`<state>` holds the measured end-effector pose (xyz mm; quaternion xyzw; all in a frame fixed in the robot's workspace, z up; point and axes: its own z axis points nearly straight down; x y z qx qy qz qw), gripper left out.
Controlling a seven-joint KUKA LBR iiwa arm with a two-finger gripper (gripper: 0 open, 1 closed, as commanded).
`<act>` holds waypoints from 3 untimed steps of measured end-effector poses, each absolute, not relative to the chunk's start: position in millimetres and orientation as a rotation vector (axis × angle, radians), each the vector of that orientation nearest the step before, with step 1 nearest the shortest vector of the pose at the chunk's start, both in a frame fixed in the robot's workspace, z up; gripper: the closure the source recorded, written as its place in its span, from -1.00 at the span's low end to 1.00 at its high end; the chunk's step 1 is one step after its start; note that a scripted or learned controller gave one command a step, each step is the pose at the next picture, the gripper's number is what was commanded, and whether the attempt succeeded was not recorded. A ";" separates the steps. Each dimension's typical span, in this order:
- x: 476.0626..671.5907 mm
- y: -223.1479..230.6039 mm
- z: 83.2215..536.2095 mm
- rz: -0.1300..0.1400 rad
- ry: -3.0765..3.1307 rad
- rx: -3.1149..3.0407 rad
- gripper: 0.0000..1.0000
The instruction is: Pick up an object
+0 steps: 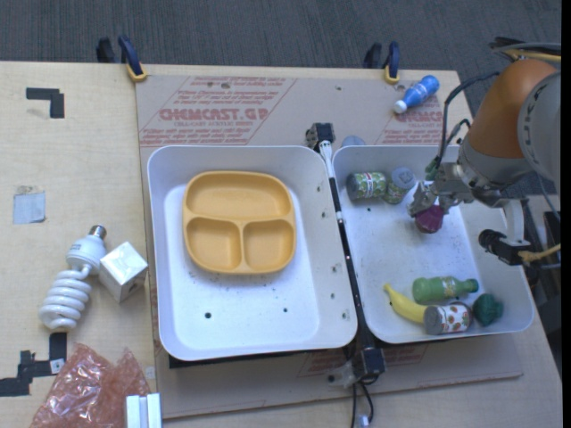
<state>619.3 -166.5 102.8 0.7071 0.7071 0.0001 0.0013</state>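
The tray [239, 219] sits in the left bin [178, 328]. In the right bin [393, 266], a purple object [430, 220] lies directly under the gripper [426, 200], touching its tip, a can [367, 185] to its left; whether the fingers grip it, I cannot tell
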 end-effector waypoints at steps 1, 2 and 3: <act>652.2 -171.8 215.3 0.000 2.222 2.217 1.00; 659.0 -72.7 192.4 -0.001 2.222 2.221 1.00; 659.0 -113.1 220.5 0.000 2.220 2.221 1.00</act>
